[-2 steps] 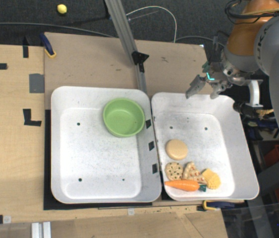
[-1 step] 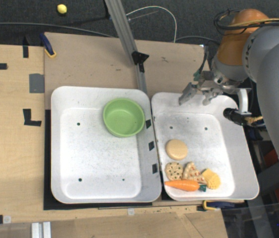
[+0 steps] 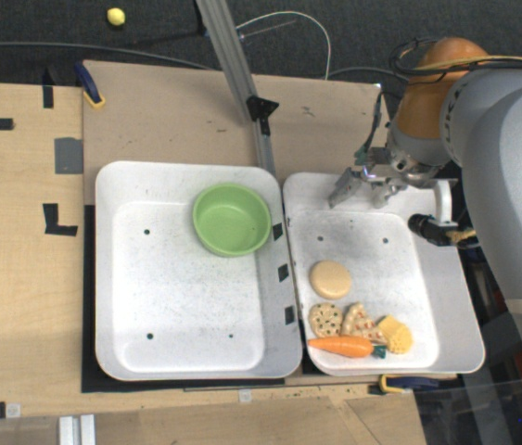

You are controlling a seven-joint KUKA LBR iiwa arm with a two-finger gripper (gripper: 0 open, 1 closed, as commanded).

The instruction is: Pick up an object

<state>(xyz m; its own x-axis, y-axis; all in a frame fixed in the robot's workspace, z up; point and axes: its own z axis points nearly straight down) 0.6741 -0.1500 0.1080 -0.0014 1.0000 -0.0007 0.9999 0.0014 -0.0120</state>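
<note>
My gripper (image 3: pixel 364 193) hangs over the far edge of the right bin (image 3: pixel 446 281), well above the bin floor, with two grey fingers spread apart and nothing between them. Near the front of that bin lie a round tan bun (image 3: pixel 331 279), a brown waffle-like cookie (image 3: pixel 324 319), a small pizza slice (image 3: pixel 357 322), a yellow corn piece (image 3: pixel 396 335) and an orange carrot (image 3: pixel 342 346). A green bowl (image 3: pixel 232 219) sits in the left bin (image 3: pixel 131 276) at its far right corner.
A slanted metal pole (image 3: pixel 233 58) rises behind the bins with a black clamp. Cables loop behind the right bin. A small yellow ball (image 3: pixel 116 16) lies on the dark floor at the far left.
</note>
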